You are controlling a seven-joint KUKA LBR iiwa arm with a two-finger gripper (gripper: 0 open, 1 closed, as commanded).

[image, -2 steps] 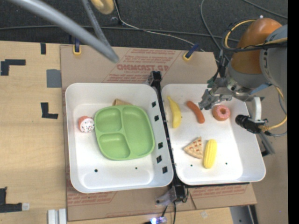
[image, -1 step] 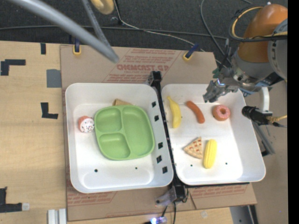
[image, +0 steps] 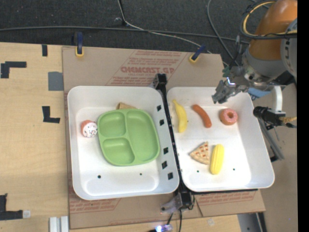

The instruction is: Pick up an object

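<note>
Toy corn [image: 217, 159] lay near the right bin's [image: 263, 179] front edge. Nothing sat in the gripper [image: 223, 93], its fingers unclear, above the back edge. It could miss the sausage [image: 202, 115] or donut [image: 228, 116].

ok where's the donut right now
The donut lies in the right bin, near its far right corner, just right of the hot dog. The gripper hangs just up and left of it, apart from it.

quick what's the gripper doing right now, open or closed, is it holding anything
Gripper: above the right bin's far edge, near the donut; open or closed cannot be told; nothing seen between its fingers.
</note>
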